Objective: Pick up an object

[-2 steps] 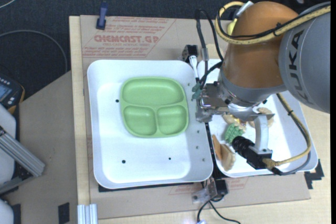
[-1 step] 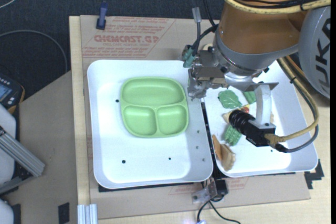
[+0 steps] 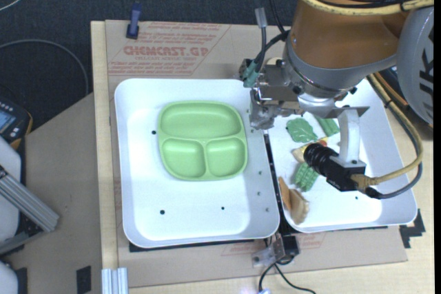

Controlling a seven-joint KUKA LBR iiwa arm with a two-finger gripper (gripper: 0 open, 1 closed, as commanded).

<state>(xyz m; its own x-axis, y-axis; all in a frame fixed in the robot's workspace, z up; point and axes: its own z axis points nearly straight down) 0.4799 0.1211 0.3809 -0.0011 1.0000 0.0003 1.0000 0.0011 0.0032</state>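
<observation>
Glossy white bin point(image 3: 141, 196) (rounded, divided green plate point(image 3: 203, 140))

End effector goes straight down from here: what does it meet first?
Most likely the left rim of the right bin, by the seam between the bins, not an object. The end effector hangs just left of the nearest green piece. Depth is hard to judge from this slant.
</observation>
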